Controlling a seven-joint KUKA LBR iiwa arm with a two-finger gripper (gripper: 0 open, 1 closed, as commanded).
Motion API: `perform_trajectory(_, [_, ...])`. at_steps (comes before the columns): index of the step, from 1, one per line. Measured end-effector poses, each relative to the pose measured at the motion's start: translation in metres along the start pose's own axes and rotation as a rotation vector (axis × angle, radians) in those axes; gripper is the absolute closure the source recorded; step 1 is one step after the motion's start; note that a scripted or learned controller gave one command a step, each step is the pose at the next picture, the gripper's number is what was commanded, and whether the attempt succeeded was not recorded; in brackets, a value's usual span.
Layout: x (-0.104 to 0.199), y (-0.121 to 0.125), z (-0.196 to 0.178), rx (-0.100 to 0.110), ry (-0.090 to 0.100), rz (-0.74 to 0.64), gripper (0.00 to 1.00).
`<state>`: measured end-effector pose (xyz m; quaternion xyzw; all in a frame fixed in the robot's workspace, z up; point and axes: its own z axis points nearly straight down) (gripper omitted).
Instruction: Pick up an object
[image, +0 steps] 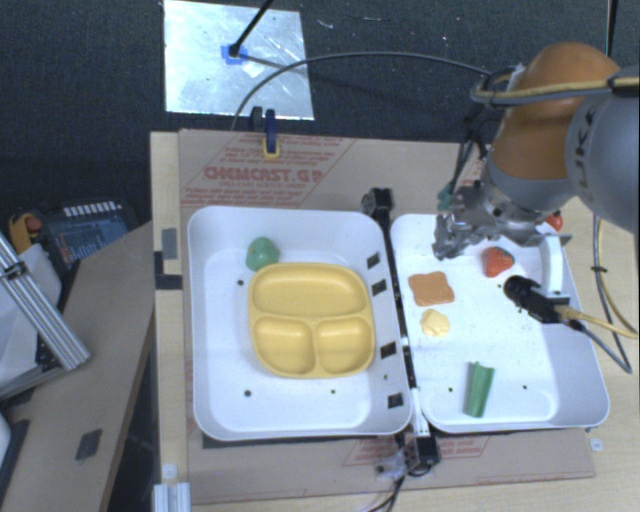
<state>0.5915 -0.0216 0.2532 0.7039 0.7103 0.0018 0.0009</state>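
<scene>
Green and stick-shaped, a bean-like piece (478, 389) lies in the right bin (580, 400), lower right of the frame, its long axis near upright in the picture, top leaning slightly right. Above it sit a pale yellow lump (435, 322), an orange slice (431, 288) and a red piece (498, 262). The hand (452, 238) hangs over the bin's upper left corner; whether it is apart or together cannot be told. The left bin (215, 400) carries a yellow divided tray (310, 318) and a green ball (263, 252).
</scene>
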Motion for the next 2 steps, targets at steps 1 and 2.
perform_trajectory(1, [0.040, 0.021, 0.016, 0.001, -0.001, 0.001, 1.00])
perform_trajectory(2, [0.087, 0.040, 0.031, 0.002, 0.000, 0.000, 1.00])
